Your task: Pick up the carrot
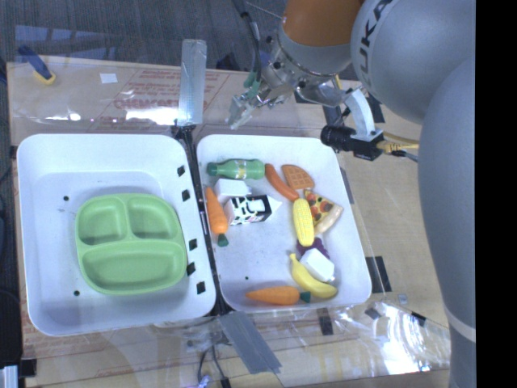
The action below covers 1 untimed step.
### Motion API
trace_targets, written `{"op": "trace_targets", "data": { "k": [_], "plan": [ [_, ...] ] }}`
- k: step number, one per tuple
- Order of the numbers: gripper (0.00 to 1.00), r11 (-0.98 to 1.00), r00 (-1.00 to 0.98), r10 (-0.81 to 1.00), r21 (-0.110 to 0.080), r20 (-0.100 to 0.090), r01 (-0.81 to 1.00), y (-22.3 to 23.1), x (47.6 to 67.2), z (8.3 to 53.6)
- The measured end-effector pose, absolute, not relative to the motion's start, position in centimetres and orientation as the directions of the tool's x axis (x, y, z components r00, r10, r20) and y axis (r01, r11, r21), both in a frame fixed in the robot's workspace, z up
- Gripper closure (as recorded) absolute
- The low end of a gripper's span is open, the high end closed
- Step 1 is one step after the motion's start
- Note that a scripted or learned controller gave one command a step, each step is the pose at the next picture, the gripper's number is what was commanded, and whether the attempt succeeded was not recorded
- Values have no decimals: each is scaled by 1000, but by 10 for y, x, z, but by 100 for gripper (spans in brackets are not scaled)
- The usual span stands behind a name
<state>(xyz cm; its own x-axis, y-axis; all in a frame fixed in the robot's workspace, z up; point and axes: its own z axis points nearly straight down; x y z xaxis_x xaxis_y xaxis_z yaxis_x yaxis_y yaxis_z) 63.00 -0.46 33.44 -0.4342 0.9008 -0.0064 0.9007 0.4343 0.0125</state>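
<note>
The right bin (347, 217) holds three orange carrot-like pieces. One carrot (216, 214) lies along the bin's left wall, its green end toward the front. A second carrot (275, 296) lies flat by the front wall, next to a banana (311, 281). A third, redder piece (280, 182) lies slanted near the back, beside a waffle (297, 175). My gripper (242, 110) hangs above the bench just behind the right bin's back left corner, apart from all of them, with nothing seen in it.
Also in the right bin are a green bottle (236, 169), a black-and-white carton (250, 207), a corn cob (302, 221), a pizza slice (326, 209) and a white block (318, 263). The left bin (40, 184) holds a green divided plate (129, 242).
</note>
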Motion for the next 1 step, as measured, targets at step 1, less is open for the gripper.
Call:
{"op": "trace_targets", "data": {
  "k": [1],
  "plan": [
    [100, 513, -513, 858, 0, -1, 858, -84, 599, 335]
  ]
}}
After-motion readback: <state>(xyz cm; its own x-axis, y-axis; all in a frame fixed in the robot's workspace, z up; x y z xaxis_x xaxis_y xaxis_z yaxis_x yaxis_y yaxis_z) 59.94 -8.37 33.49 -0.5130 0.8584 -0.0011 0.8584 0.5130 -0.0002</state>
